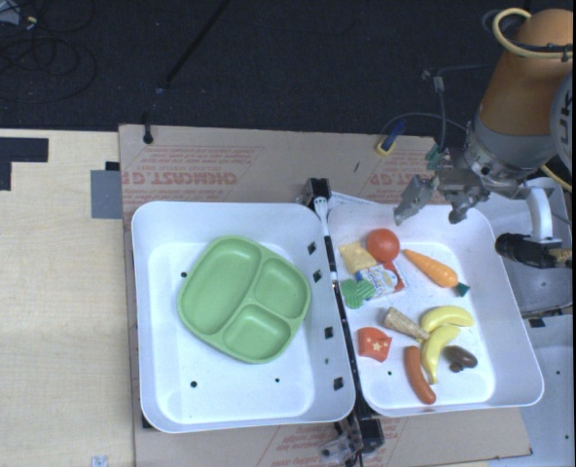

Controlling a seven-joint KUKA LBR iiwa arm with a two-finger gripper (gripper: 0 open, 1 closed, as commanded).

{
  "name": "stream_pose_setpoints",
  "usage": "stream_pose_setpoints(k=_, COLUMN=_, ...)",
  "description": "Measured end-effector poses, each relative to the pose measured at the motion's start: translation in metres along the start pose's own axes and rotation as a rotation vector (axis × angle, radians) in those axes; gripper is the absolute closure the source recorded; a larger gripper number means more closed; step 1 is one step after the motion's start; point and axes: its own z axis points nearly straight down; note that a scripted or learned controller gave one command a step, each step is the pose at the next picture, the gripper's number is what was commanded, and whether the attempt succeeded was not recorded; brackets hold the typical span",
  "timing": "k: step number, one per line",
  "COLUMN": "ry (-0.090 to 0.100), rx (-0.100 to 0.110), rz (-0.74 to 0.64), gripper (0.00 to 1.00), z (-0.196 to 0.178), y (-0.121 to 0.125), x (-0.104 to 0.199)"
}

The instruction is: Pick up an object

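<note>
My gripper (436, 206) hangs open above the far edge of the right bin (518, 358), with nothing between its fingers. Below it in that bin lie a red tomato (382, 244), an orange carrot (431, 267), a yellow cheese wedge (357, 257) and a small printed packet (378, 282). Nearer the front lie two yellow bananas (445, 329), a red sausage (418, 375), a brown mushroom (460, 359), a red piece (373, 343) and a tan stick (402, 323).
The left bin (162, 377) holds a green divided plate (244, 299). A black clip strip (332, 300) runs along the seam between the two bins. Brown cardboard (230, 163) lies under both bins.
</note>
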Motion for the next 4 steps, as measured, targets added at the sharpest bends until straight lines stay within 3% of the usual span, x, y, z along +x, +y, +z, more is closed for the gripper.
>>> stream_pose_setpoints(k=1, ry=0.001, rx=0.004, rz=0.002, gripper=0.00, z=0.125, y=-0.002, x=-0.012)
stream_pose_setpoints(k=2, ry=0.000, rx=-0.020, rz=0.002, gripper=0.00, z=0.169, y=0.021, x=0.001)
stream_pose_setpoints(k=3, ry=0.003, rx=0.002, rz=0.004, gripper=1.00, z=0.164, y=0.016, x=0.000)
stream_pose_setpoints(k=4, ry=0.002, rx=-0.005, rz=0.005, gripper=0.00, z=0.163, y=0.017, x=0.000)
